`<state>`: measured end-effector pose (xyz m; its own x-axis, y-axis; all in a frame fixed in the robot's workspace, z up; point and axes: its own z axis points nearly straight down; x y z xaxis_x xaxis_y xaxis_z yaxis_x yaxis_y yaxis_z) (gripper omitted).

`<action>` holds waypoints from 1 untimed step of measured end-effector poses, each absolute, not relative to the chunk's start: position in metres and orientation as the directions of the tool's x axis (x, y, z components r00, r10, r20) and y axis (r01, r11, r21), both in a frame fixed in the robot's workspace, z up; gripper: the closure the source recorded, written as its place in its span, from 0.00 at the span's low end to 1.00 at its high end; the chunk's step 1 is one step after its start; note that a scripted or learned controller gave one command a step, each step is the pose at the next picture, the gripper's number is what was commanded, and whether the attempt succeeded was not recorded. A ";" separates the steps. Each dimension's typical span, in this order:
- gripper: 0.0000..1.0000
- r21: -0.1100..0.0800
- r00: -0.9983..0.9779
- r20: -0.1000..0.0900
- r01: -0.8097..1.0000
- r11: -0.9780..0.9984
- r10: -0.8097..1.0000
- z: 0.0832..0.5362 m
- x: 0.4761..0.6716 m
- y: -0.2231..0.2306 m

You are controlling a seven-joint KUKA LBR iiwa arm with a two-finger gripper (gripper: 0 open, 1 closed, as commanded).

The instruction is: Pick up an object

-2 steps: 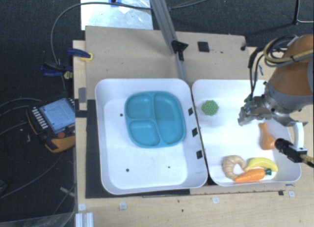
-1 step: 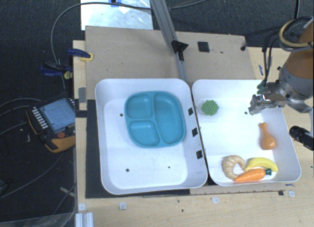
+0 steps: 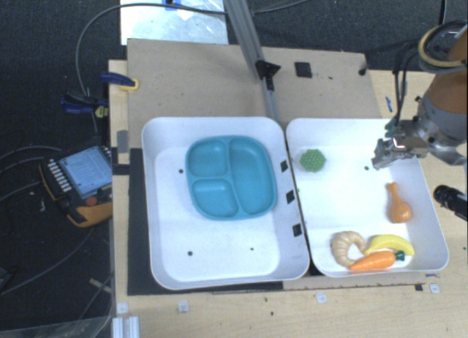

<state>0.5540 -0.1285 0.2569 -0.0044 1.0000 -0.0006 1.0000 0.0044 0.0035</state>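
Seen from above at a slant, two shallow white bins sit side by side on the bench. The left bin (image 3: pixel 168 256) holds a blue divided plate (image 3: pixel 231 176) with three compartments, lying flat in the upper middle of the bin.

The right bin (image 3: pixel 351 197) carries the toy food. A green, bumpy broccoli-like piece (image 3: pixel 313 160) lies near the bin's upper left, close to the wall shared with the other bin. An orange drumstick-shaped piece (image 3: pixel 398 204) lies toward the right side, well apart from the green one. In the lower right corner three things crowd together — a tan croissant (image 3: pixel 346 245), a yellow banana (image 3: pixel 391 243) and an orange carrot (image 3: pixel 374 260), the carrot touching both of the others.

The arm reaches in from the right, and its gripper (image 3: pixel 385 153) hangs over the upper right part of the right bin (above the drumstick piece, not touching it). Nothing sits between its ends — whether they are spread or closed is too small to tell.
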 end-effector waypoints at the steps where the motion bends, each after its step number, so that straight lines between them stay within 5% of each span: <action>1: 1.00 0.004 -0.012 0.002 1.000 0.012 1.000 0.255 0.572 -0.067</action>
<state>0.5716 -0.0670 0.2555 -0.0115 0.9999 0.0019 0.9999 0.0115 0.0037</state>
